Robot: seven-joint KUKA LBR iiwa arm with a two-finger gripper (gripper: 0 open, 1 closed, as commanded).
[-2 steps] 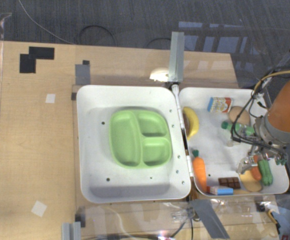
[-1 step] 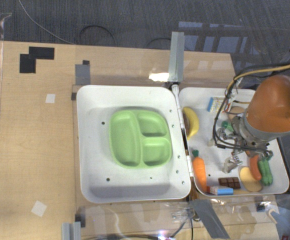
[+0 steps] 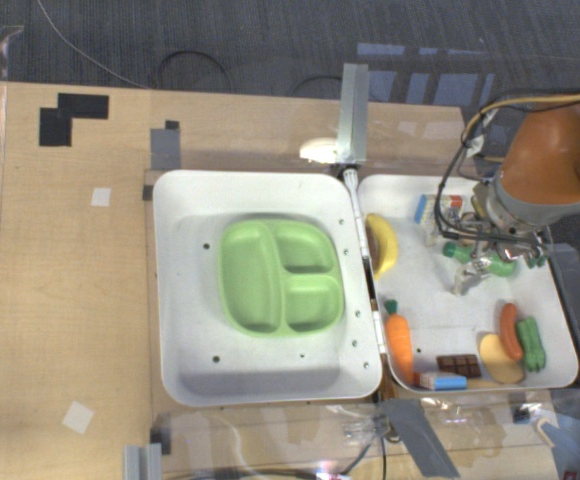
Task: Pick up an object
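The right bin holds several toy foods. A yellow banana lies along its left wall. An orange carrot lies below the banana. A brown chocolate bar and a pink and blue block sit at the front edge. At the front right are a yellow round piece, a red sausage and a green pickle. My gripper hangs over the bin's upper middle, above bare white floor and apart from all of these.
A green divided plate lies in the middle of the left bin. A small blue item and a red one sit at the right bin's back. Black cables loop around the wrist.
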